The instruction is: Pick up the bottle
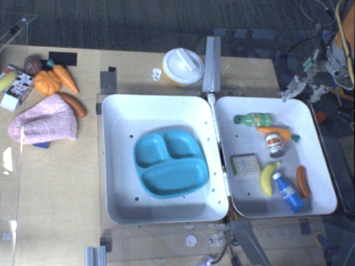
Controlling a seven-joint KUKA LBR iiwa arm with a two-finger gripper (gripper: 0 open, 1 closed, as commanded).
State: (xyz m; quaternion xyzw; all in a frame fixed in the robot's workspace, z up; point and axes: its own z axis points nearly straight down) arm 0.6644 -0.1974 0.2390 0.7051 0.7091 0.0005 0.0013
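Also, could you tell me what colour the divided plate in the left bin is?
Light blue plate, clearest in the camera view.

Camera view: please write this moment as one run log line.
gripper: above right bin's far corner | blue bottle: lying near banana | grasp: none

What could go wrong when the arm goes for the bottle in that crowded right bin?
Two bottles lie there: a green one near the far wall and a blue one near the front, so it may choose wrongly. The blue bottle lies between a banana and a sausage, which could be bumped or grabbed. The gripper hangs beyond the bin's far corner.
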